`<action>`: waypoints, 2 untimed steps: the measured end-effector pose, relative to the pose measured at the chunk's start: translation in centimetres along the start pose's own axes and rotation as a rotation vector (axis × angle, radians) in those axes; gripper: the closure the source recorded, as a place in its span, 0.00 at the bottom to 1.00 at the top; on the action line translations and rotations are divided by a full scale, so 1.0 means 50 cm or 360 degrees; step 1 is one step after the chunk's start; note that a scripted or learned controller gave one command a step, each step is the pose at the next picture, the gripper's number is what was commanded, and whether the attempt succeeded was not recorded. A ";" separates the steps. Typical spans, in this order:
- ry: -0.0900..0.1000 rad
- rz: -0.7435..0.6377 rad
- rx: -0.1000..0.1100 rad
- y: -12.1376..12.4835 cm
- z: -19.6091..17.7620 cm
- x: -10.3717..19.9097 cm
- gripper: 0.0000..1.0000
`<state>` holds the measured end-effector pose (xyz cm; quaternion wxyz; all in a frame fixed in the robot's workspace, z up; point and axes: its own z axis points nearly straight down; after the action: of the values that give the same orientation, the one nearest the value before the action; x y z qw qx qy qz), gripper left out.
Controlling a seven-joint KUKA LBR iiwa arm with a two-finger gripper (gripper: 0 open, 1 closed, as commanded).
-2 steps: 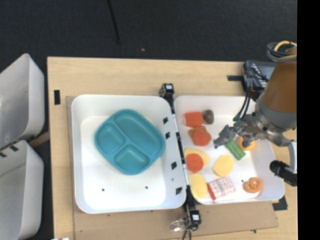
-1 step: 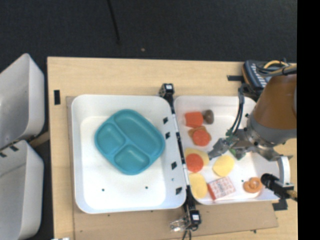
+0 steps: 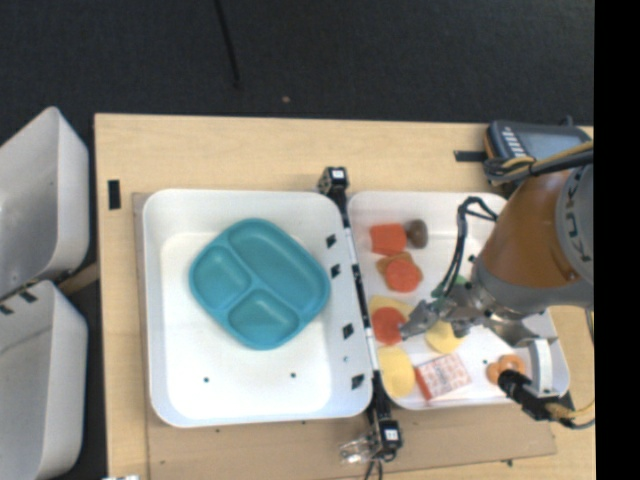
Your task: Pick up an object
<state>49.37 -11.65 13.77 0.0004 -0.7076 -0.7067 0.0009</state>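
The arm is reaching in from the right and is bending low over the right bin [image 3: 480, 204], where all the small food pieces are lying. Its gripper [image 3: 428, 318] is hanging just above the middle of this bin, between an orange-red piece [image 3: 388, 323] on its left and a pale yellow piece [image 3: 443, 339] that is touching or almost touching its lower side. From where I am standing, I cannot tell how the tool is set, because it is dark and small against the clutter. Nothing is looking lifted: every piece is seeming to rest on the bin floor, also the red square [image 3: 388, 238], the round orange piece [image 3: 403, 274], the brown lump [image 3: 416, 232], the yellow block [image 3: 397, 371] and the red-and-white packet [image 3: 442, 375]. The left bin [image 3: 160, 298] is carrying a teal divided plate [image 3: 259, 282]. So I am judging the pick as not yet done; the grasp and the lifting are remaining.
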 end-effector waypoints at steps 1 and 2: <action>0.0000 0.0003 -0.0007 0.002 0.072 -0.002 0.00; -0.0002 0.0014 -0.0012 0.004 0.051 -0.005 1.00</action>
<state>49.57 -11.93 11.22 -0.0026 -0.7107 -0.7035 -0.0013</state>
